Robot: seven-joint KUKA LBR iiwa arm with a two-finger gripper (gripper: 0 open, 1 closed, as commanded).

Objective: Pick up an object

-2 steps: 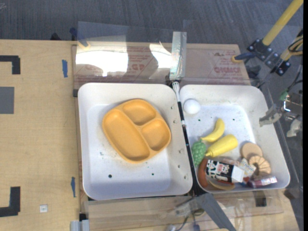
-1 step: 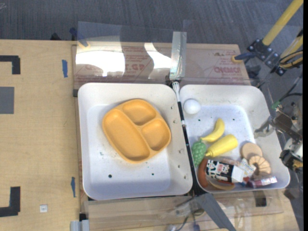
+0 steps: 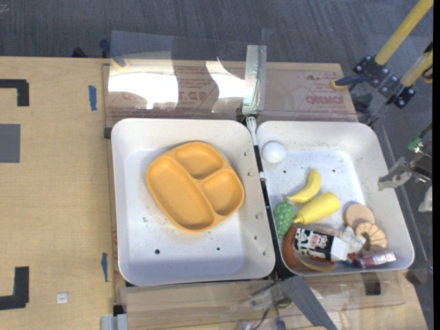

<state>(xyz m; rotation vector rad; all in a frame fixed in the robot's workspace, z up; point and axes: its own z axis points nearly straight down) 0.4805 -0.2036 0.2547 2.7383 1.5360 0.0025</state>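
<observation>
Nearest to you, at the right bin's (image 3: 371,139) front edge, lie one brown bowl (image 3: 302,256) and one dark packet (image 3: 317,243). You also see one white ball (image 3: 273,152), two yellow pieces (image 3: 313,198) and one green piece (image 3: 284,216). One orange divided plate (image 3: 195,185) sits in the left bin (image 3: 130,253).

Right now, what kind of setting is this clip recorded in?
Likely a robot-grasping lab bench: two white bins taped side by side, toy food like a banana, and a divided orange plate.

One fixed camera above the bench (image 3: 48,184), looking down at a slant, left bin (image 3: 130,253) and right bin (image 3: 357,143) both in frame, moderately near.
</observation>
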